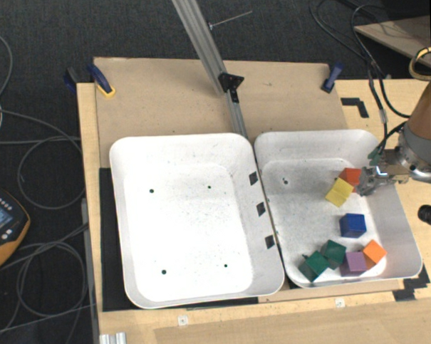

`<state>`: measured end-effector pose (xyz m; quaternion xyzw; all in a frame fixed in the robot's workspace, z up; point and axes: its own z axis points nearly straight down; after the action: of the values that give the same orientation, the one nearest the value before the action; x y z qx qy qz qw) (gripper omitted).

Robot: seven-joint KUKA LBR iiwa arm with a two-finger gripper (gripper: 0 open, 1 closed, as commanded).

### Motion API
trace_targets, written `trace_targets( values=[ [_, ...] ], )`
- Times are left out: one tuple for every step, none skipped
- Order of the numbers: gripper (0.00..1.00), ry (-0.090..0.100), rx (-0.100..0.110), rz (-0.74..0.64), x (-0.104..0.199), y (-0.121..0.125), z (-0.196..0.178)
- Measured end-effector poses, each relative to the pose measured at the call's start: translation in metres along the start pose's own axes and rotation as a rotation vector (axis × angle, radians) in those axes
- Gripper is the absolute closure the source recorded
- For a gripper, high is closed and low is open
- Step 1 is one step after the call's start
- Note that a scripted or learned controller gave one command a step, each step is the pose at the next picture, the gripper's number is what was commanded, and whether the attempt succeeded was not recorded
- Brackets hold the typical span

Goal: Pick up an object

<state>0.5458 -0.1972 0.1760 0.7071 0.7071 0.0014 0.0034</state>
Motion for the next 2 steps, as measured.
trace_targets(
  values=[
    [1.00, 0.000, -0.001, -0.002, -0.001, 0.002, -0.049],
    [1.00, 0.006, 0.008, -0.006, 0.055, -0.013, -0.045]
  ],
)
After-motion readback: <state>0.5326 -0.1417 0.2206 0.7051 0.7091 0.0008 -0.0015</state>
